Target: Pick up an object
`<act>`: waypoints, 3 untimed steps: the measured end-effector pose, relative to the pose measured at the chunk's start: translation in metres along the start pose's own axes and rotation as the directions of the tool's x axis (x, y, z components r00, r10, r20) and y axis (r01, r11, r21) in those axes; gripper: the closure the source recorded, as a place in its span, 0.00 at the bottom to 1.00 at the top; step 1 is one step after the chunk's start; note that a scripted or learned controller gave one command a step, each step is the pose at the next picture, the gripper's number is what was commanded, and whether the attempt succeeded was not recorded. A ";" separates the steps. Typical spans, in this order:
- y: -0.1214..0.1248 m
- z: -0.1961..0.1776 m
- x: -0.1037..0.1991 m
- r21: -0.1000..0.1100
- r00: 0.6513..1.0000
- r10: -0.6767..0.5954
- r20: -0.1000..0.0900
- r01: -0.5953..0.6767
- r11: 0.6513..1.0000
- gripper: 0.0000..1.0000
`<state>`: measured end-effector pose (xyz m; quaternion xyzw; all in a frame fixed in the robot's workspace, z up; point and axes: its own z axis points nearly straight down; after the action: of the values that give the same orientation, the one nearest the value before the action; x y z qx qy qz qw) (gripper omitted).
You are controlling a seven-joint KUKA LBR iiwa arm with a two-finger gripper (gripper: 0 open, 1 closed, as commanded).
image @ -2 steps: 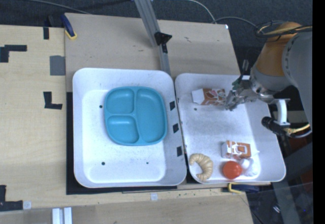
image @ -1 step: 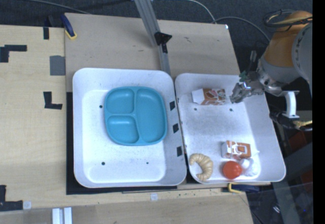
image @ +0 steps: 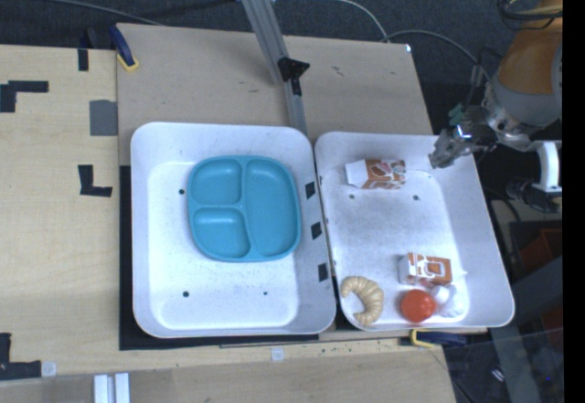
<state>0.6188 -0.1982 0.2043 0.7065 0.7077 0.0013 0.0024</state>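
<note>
While my pincer (image: 445, 151) hovers over the right bin's (image: 475, 209) far rim, I cannot tell its state.

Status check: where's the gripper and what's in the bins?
Gripper at right bin's far edge, holding nothing. Cartons, croissant, tomato untouched. Path clear.

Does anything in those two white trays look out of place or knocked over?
Nothing looks spilled or broken. The blue divided plate lies flat in the left bin; the right bin's items just lie scattered, most of them bunched in its near corner.
</note>
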 end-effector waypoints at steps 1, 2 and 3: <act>0.002 -0.053 0.000 0.000 1.000 0.000 0.000 0.000 1.000 1.00; 0.000 -0.059 0.058 0.005 1.000 -0.005 -0.003 0.005 1.000 1.00; 0.003 -0.046 0.113 0.007 1.000 -0.005 -0.003 0.005 1.000 1.00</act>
<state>0.6218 -0.0850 0.2498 0.7048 0.7094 -0.0003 -0.0013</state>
